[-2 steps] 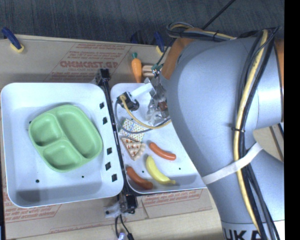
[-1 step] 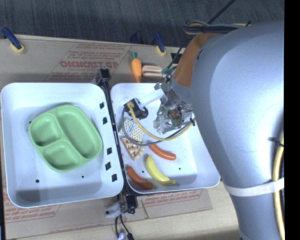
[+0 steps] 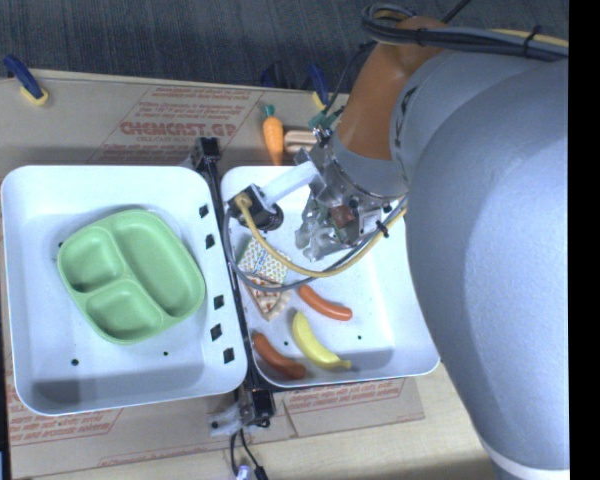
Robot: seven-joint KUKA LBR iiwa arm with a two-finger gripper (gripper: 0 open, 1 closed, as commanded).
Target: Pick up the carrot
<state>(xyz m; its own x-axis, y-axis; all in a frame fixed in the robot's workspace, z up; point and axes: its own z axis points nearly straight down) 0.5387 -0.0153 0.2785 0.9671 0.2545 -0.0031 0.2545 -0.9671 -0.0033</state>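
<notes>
The robot's claw (image 3: 327,230) hangs over the right bin (image 3: 405,313), its grip impossible to tell, while the carrot (image 3: 272,139) lies outside on the cardboard (image 3: 170,118), just behind that bin's far rim.

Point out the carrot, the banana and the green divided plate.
carrot (image 3: 272,139): camera view, orange body, outside the bins.
banana (image 3: 311,341): camera view, middle of its curve.
green divided plate (image 3: 176,258): camera view, ridge between compartments.
</notes>
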